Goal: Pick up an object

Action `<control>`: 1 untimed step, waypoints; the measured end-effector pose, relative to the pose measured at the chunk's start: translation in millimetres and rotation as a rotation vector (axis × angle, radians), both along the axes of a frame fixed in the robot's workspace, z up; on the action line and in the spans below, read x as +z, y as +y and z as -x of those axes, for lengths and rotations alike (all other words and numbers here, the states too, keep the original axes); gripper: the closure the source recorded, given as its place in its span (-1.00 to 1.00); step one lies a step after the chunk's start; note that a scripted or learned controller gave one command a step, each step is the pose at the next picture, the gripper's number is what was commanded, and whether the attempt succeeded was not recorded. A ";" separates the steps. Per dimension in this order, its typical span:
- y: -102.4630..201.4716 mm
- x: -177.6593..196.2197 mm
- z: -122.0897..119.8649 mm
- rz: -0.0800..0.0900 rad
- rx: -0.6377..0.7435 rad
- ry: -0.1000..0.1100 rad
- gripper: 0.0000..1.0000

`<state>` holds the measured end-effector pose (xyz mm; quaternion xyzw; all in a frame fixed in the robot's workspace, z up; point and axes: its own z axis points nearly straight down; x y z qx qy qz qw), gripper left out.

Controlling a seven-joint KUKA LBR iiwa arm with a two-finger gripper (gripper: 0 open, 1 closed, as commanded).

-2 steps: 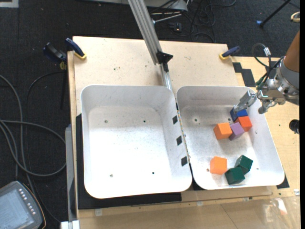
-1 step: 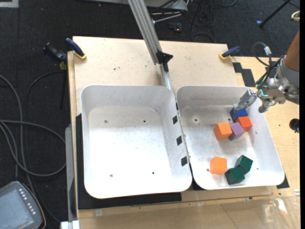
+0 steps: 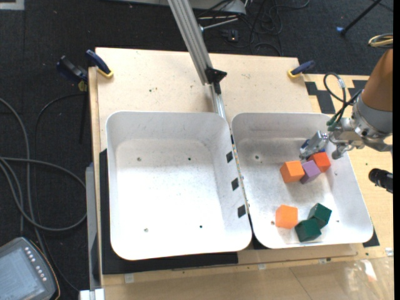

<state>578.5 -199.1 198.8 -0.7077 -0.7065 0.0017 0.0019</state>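
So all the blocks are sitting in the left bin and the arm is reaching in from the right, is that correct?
Not quite. The camera view shows the blocks, such as the purple block and the green blocks, in the right bin, not the left bin. The arm does reach in from the right.

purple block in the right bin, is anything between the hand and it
Nothing visible stands between them. The hand hangs just above the cluster at the right bin's far side. The purple block is wedged touching an orange block on its left and a smaller orange block on its right, which may crowd a grasp.
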 end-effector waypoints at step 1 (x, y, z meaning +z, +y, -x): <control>-3.6 -44.4 -1.5 0.000 0.001 -0.001 -1.00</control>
